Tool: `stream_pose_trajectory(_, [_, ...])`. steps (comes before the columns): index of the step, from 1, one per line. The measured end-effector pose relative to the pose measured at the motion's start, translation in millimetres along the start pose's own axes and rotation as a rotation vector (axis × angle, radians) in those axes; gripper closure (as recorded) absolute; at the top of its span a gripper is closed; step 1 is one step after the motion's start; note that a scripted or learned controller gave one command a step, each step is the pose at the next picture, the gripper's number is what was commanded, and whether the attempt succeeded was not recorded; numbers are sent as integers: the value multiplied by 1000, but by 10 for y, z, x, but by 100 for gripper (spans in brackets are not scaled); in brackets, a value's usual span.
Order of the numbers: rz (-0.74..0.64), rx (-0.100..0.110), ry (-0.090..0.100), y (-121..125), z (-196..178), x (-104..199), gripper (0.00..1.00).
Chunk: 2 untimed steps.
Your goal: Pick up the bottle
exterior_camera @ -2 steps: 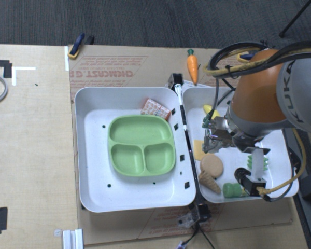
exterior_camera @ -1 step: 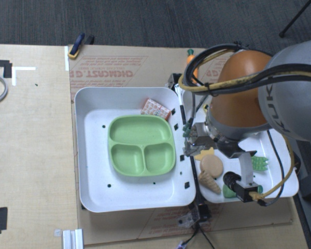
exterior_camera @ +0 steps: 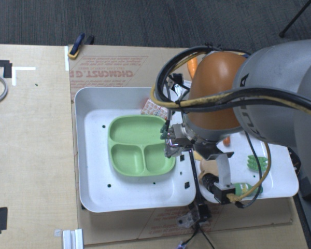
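My gripper (exterior_camera: 171,141) hangs low over the left bin (exterior_camera: 93,154), at the right rim of a green three-part plate (exterior_camera: 135,147). The arm's orange band and grey body cover most of the right bin (exterior_camera: 280,185). I cannot pick out a bottle for certain. A pale orange thing (exterior_camera: 192,65) peeks out behind the cables at the back of the right bin, mostly hidden. Nothing shows clearly in the gripper's grasp.
A red-and-white patterned packet (exterior_camera: 152,108) lies at the left bin's back right, partly under the arm. In the right bin sit a green leafy item (exterior_camera: 257,163), a tan piece (exterior_camera: 212,167) and a small orange bit (exterior_camera: 226,140). Cardboard surrounds both bins.
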<state>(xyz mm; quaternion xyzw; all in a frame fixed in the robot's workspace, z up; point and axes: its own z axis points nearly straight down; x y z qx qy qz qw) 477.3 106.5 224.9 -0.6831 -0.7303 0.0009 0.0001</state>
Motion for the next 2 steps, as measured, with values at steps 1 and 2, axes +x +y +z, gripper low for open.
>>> stream_pose_trajectory(1, [187, 0, 0, 45, -280, 678, 100])
stream_pose_trajectory(2, [-140, 2, -1, 63, 163, 962, 100])
